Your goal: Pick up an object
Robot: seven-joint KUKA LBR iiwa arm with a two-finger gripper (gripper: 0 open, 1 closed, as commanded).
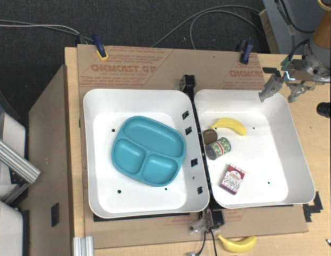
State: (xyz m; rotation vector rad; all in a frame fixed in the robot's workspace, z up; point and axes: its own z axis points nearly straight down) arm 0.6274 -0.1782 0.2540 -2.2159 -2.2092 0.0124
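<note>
You are at the approach step: the gripper (283,89) hangs spread and empty at the frame's upper right, so steer it down-left to the banana (230,125) in the right bin (293,159).

Below and to the left of the grey metal gripper (283,89), a yellow banana (230,125) lies on the white right bin (293,159). Just beyond it sit a dark brown round object (209,136) and a small can (218,147) with a green label. Farther below the gripper is a red and white printed box (232,179). Far to its left, a teal divided plate (148,150) rests in the white left bin (96,143). The brown cardboard (128,63) bears faded red lettering.
</note>
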